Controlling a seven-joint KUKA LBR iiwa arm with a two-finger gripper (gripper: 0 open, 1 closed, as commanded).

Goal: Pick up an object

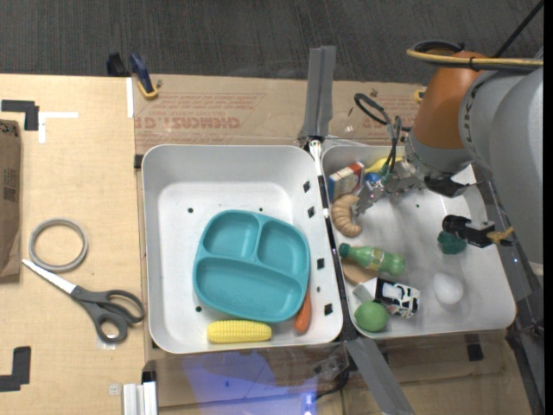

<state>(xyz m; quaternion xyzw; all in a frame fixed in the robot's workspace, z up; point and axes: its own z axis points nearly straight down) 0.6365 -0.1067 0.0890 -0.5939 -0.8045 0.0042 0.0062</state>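
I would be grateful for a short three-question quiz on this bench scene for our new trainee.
1. True or false: the teal divided plate lies in the left bin.
2. Which item lies just in front of that plate, near the bin's front wall?
A. a corn cob
B. a pair of scissors
C. a roll of tape
3. Fill in: the green bottle lies in the ____ bin, in front of the gripper.

Key: 1 true. 2 A; the scissors and tape lie on the bench outside the bins. 3 right.
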